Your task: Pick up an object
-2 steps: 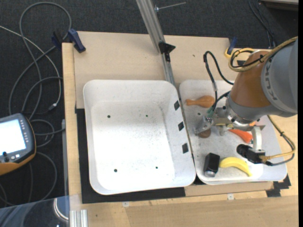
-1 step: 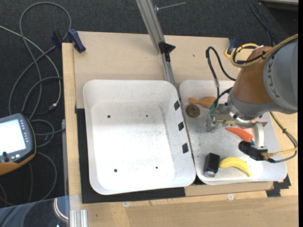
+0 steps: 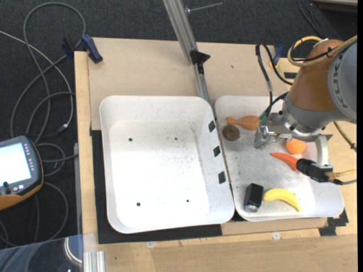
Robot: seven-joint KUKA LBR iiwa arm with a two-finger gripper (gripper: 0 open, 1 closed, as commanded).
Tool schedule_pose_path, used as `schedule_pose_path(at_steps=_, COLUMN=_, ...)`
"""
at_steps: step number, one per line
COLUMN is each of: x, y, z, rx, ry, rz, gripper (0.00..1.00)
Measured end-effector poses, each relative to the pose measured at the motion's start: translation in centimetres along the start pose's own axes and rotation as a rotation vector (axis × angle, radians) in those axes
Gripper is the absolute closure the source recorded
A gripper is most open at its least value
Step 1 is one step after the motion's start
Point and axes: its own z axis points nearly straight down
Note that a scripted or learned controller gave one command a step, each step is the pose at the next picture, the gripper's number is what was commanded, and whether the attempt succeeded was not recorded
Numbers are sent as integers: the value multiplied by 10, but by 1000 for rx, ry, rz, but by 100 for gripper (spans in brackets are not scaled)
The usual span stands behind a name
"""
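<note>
The wooden bench bears two shallow white bins side by side — the right bin under the gripper, the left bin just beyond it.

Grey arm, orange band, yellow cable loop.

Banana, carrot, orange ball in right bin

The arm is running off the right edge, and its wrist is covering part of the right bin and the top of the orange ball. The end effector is looking too small and blurred to read (its tips especially). The handheld screen is getting cropped at the left edge.
</note>
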Motion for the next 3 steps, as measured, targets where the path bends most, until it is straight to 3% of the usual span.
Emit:
schedule_pose_path(at_steps=2, x=-4, y=9, z=-100, rx=-2, ry=0, rz=-1, gripper=100)
schedule_pose_path(at_steps=3, x=44, y=21, z=-86, rx=7, ry=3, rz=-4, gripper=100)
